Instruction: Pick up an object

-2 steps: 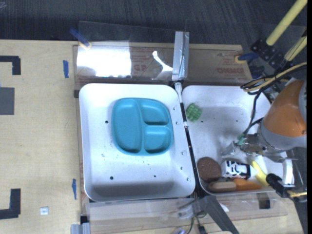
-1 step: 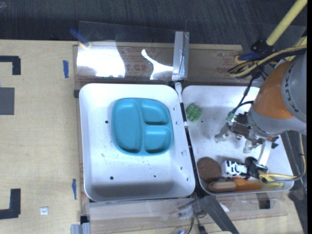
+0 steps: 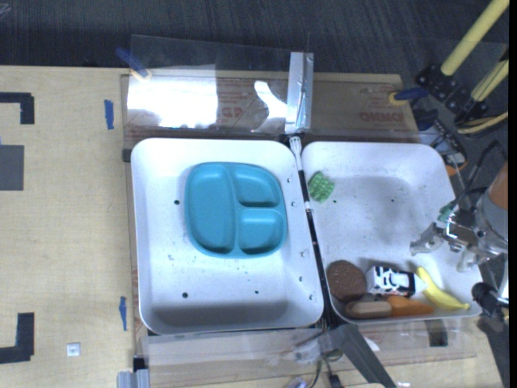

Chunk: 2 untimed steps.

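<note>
Camera view from above the bench has me looking down on both bins, and honestly the pick hasn't happened yet as far as I can judge: nothing is lifted, everything is lying on the bin floors. My pincer (image 3: 443, 237) sits at the right edge of the right bin (image 3: 380, 164), roughly halfway along that side, and I can't tell whether it's open or closed, it's just a blur of metal bits from this angle. No object is visibly in it, so I'm calling the grasp still to do, plus the lift after that. Candidates are mostly piled along the near edge of the right bin: a yellow banana (image 3: 440, 293) closest to the near right corner, an orange carrot-looking piece (image 3: 408, 306) touching or just beside it, a small black-and-white toy (image 3: 393, 280) next to those, a brown stick-like thing (image 3: 367, 307) and a round brown cookie-like disc (image 3: 346, 278) toward the near left corner. The banana is the nearest to the pincer, just toward the near edge from it, apart and not touching. A little green object (image 3: 321, 186) lies alone by the bin's left wall, well apart from the pincer. Over in the left bin (image 3: 161, 241) there's a blue divided plate (image 3: 237, 208) in the middle, way across from the arm.
</note>
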Tool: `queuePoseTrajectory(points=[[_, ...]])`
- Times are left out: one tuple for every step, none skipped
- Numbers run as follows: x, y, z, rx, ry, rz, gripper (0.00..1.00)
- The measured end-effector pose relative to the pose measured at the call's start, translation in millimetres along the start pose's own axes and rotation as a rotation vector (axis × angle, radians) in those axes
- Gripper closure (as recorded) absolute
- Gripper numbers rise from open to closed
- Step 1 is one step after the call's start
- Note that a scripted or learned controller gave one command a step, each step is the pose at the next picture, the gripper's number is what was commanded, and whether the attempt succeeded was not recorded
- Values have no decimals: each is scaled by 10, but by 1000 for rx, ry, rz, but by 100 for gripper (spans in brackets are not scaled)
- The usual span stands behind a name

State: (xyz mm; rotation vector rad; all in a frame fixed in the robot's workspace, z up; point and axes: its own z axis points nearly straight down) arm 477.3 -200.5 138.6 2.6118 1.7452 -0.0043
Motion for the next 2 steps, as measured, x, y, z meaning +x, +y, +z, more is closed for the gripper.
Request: queuePoseTrajectory(points=[[1197, 430, -148, -2, 7, -12, 0], [542, 505, -135, 1, 2, -159, 0]])
